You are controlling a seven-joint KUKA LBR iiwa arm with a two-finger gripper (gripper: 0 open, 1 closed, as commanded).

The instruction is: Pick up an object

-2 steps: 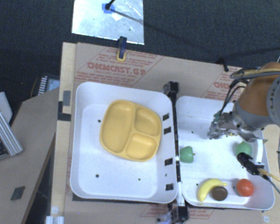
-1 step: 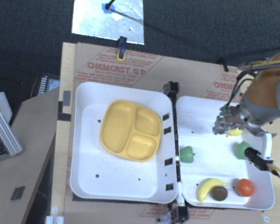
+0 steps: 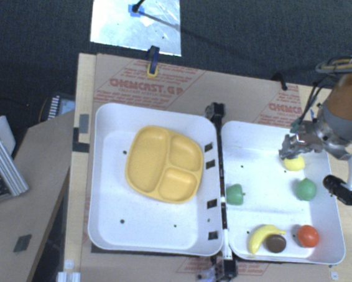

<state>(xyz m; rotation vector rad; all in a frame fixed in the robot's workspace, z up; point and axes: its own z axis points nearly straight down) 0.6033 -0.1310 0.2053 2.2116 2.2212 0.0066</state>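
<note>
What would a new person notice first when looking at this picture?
Probably the big yellow divided plate, alone in the left bin. Next, the gripper low over a small yellow fruit at the far side of the right bin, with a banana near its front edge.

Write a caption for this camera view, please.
Robot arm lowers its gripper over a lemon in the right bin.

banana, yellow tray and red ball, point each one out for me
banana (image 3: pixel 258 238), camera view, on the middle of its curved body
yellow tray (image 3: pixel 163 164), camera view, on the ridge between its compartments
red ball (image 3: pixel 308 235), camera view, on its top face
</note>
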